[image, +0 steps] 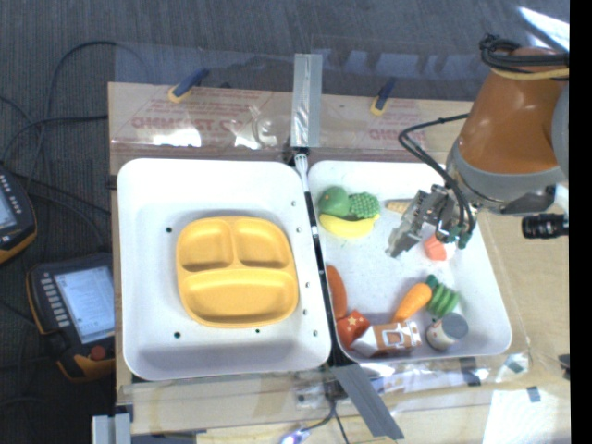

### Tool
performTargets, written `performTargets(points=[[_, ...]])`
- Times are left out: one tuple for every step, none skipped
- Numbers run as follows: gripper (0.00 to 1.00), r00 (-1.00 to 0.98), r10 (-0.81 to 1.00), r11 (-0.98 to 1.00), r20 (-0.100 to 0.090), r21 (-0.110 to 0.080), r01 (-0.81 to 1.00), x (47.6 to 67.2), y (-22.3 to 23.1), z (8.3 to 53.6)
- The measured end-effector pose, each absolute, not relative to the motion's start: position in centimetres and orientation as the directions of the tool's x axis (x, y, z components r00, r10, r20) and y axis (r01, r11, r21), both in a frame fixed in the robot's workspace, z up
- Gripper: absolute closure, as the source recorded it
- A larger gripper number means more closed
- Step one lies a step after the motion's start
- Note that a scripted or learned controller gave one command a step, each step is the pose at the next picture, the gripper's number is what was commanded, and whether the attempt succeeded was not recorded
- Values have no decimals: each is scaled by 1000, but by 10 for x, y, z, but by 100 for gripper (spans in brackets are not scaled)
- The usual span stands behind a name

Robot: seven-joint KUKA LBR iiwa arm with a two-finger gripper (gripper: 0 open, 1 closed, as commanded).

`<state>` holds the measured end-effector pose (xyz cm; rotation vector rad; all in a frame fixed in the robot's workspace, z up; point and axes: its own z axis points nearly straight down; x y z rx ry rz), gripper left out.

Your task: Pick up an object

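Note:
My gripper (421,229) hangs over the right bin (481,285), near its upper right part. A small orange-red piece (436,248) lies right at the gripper's lower right edge; I cannot tell whether it is held or just lying on the bin floor. To the left of the gripper sits a yellow and green toy vegetable (347,214). A carrot with a green top (413,301) lies below the gripper. A small tan piece (396,206) pokes out just left of the gripper.
Along the right bin's lower edge lie a red sausage shape (336,290), a red toy (352,326), a white and orange carton (396,338) and a grey cylinder (446,331). The left bin (148,202) holds a yellow divided plate (239,268). A metal divider (306,100) stands between the bins.

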<state>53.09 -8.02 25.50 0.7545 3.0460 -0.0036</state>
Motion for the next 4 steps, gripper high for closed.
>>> performTargets(points=[[100, -891, 454, 891, 0, -3, 454, 556, -123, 118], [0, -891, 453, 891, -1, -3, 453, 556, -123, 118], [0, -855, 518, 855, -34, 15, 518, 496, -137, 94], [100, -858, 514, 858, -25, 11, 514, 494, -135, 102]])
